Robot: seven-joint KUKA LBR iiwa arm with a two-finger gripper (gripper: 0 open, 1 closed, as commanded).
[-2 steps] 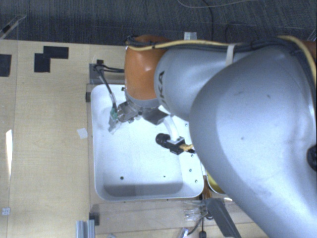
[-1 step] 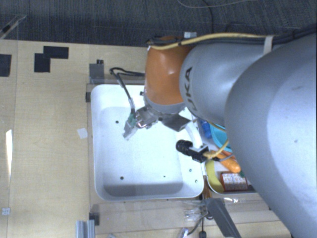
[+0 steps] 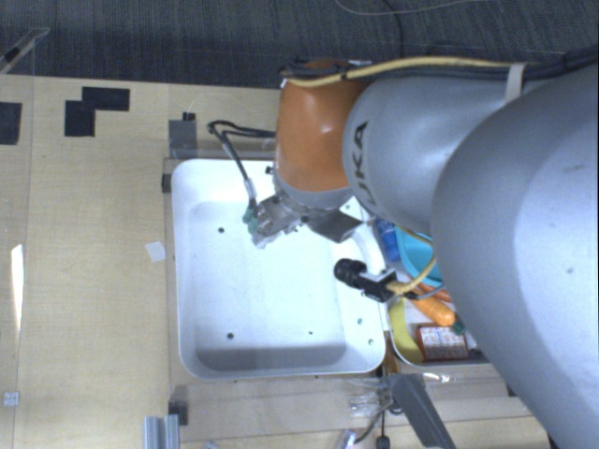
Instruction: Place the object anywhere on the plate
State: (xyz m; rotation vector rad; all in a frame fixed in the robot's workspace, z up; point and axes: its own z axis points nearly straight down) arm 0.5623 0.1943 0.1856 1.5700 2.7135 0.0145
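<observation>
You saw the claw (image 3: 265, 224) hang over the left white bin (image 3: 281, 344); you could not tell how wide it was

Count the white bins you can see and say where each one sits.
2. The left bin lies open in the middle of the bench; the right bin sits beside it, mostly covered by the arm, so its contents are partly hidden.

Even overhead light, soft shadow inside the white bin (image 3: 201, 363), slightly blurry.
</observation>
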